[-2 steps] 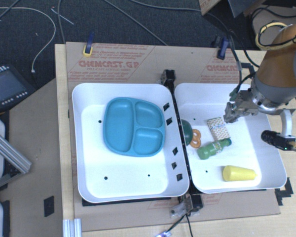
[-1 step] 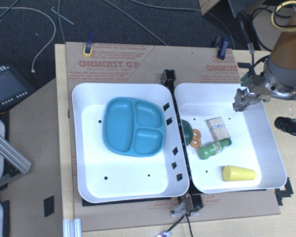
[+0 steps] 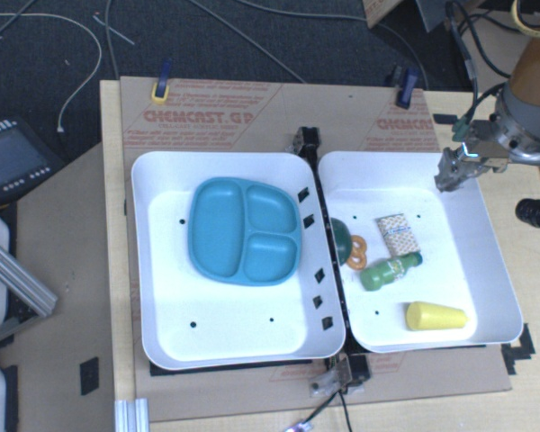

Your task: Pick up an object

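I see my end effector (image 3: pixel 452 171) over the right bin's (image 3: pixel 495 268) far right corner; whether it's open I can't tell. A yellow cone (image 3: pixel 436 315), possibly foam, lies below.

Red "CHEMCAST GP" print repeats on brown board (image 3: pixel 252 106) under bins.
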`<state>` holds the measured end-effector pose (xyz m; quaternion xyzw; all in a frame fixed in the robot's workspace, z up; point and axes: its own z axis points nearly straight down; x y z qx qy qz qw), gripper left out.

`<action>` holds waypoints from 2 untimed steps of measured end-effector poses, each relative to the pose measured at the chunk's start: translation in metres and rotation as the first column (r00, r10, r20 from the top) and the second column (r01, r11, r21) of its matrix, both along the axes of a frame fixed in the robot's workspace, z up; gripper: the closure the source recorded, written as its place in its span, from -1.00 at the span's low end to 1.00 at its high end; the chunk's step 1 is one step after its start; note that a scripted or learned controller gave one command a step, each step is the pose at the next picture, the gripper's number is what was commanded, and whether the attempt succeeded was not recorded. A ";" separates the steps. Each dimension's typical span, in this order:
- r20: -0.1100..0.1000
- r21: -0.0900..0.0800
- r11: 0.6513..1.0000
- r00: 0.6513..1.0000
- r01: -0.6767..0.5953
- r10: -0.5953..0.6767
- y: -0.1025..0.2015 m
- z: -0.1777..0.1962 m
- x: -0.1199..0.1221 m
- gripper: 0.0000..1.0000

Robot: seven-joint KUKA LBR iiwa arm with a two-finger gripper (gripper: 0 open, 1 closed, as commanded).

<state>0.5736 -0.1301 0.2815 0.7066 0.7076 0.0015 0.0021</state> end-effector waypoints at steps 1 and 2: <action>-0.007 0.002 1.000 1.000 -0.002 0.002 0.043 -0.006 -0.011 1.00; -0.009 0.003 1.000 1.000 -0.003 0.003 0.095 -0.026 -0.024 1.00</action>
